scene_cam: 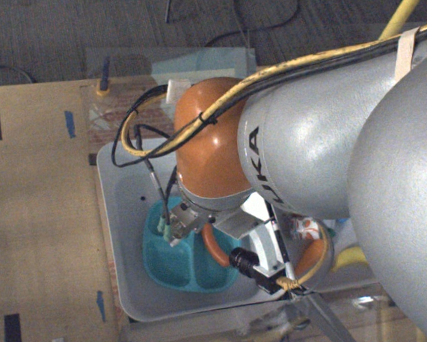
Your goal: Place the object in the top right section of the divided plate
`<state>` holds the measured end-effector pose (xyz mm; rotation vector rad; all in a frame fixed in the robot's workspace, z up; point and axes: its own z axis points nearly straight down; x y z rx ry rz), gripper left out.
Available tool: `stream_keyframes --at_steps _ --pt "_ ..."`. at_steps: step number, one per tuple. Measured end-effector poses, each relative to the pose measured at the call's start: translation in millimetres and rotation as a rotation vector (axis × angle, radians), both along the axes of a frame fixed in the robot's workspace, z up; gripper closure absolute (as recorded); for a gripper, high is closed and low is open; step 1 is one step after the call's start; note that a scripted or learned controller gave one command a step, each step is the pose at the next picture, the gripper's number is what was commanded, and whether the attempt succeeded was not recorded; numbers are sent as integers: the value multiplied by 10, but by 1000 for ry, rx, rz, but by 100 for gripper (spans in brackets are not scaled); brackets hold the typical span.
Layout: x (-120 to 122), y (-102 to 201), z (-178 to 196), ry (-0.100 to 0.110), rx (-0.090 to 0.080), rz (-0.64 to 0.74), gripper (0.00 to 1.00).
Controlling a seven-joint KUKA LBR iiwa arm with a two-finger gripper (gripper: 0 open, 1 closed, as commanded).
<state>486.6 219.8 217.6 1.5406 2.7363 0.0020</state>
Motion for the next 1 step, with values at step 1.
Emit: stream_keyframes --at_steps 1 --pt "471 -228 2188 -6 -1 614 100"
